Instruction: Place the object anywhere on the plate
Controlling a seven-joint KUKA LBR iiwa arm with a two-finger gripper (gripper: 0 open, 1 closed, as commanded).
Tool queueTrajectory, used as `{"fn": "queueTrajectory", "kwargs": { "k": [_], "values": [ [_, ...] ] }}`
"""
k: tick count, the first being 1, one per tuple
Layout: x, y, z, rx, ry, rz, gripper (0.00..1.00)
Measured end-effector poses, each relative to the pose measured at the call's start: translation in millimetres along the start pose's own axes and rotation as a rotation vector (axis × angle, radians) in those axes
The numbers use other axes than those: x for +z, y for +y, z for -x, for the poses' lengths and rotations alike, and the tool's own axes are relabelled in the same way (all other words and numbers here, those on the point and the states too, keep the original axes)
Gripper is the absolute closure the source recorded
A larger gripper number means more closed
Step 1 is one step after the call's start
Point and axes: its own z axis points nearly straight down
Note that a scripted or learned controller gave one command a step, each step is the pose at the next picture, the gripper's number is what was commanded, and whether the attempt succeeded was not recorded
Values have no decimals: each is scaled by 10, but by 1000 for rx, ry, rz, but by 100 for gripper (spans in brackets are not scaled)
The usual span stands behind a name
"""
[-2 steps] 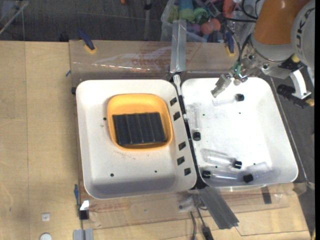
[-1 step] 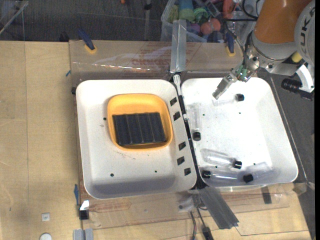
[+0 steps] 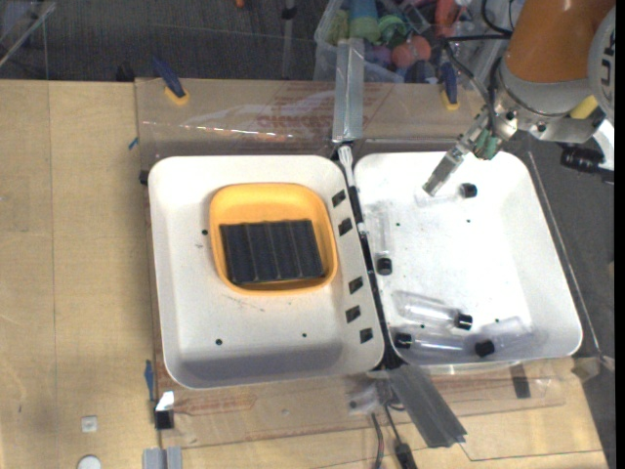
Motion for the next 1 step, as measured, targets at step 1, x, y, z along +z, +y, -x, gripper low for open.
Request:
{"fn": "queueTrajectory", "kwargs": {
  "k": [1],
  "values": [
    [-189,172,-234,-226,0,1,0]
  ]
}}
